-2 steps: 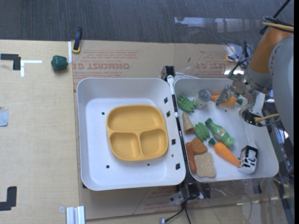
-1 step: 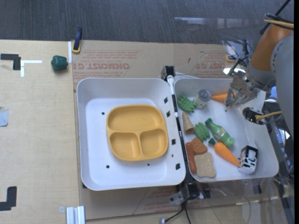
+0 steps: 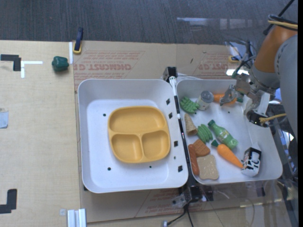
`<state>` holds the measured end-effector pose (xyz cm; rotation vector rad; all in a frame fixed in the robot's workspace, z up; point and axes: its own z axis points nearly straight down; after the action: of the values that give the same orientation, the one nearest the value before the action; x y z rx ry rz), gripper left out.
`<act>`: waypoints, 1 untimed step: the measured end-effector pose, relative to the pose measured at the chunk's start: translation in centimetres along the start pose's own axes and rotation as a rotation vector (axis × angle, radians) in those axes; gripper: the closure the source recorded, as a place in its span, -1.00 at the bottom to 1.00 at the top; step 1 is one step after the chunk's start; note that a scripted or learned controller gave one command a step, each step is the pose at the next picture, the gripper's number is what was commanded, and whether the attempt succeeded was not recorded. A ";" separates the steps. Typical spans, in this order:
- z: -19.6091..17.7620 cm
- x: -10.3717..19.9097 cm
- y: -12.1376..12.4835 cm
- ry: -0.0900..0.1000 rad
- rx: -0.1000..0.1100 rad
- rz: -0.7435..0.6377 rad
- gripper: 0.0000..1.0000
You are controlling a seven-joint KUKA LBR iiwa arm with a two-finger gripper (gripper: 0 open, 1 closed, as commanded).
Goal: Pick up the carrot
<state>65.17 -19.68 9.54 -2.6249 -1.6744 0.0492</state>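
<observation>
Camera view: my pincer [image 3: 230,97] hung well beyond the carrot [image 3: 229,155]; its grip state I couldn't tell.

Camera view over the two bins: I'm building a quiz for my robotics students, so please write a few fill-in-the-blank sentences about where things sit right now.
1. The yellow divided plate lies in the ____ bin.
2. The carrot lies in the right bin, just below the ____ bottle.
3. The gripper hangs over the right bin's ____ edge.
4. The dark green pepper rests on the bench, ____ both bins.

Missing words: left; green; upper; outside
</observation>
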 end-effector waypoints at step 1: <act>0.9 -0.7 0.3 0.012 0.025 0.135 -1.00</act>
<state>65.13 -20.40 8.60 -2.7094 -1.4810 0.0567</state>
